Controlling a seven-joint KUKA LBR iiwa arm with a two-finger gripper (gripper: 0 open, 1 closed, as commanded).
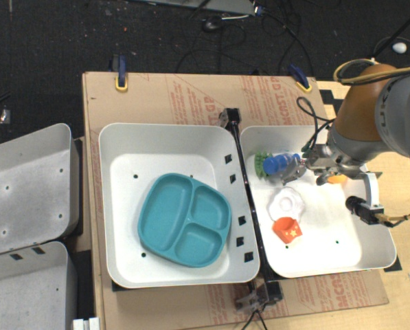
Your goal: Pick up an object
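Both bins look like smooth white plastic with a faint sheen — the left bin [119, 184] and the right bin [342, 253]. The teal divided plate [184, 218] in the left bin is matt-looking plastic. Under the bins lies brown printed cardboard [177, 95] — dull and flat. Around it, the dark floor [47, 40] looks rough and speckled.

You have a teal divided plate [184, 219] in the white left bin [115, 143]. White right bin [376, 249]: blue object [281, 163], green piece [261, 163], white cup [286, 203], orange-red block [287, 229]. Tan surface [163, 91], red print.
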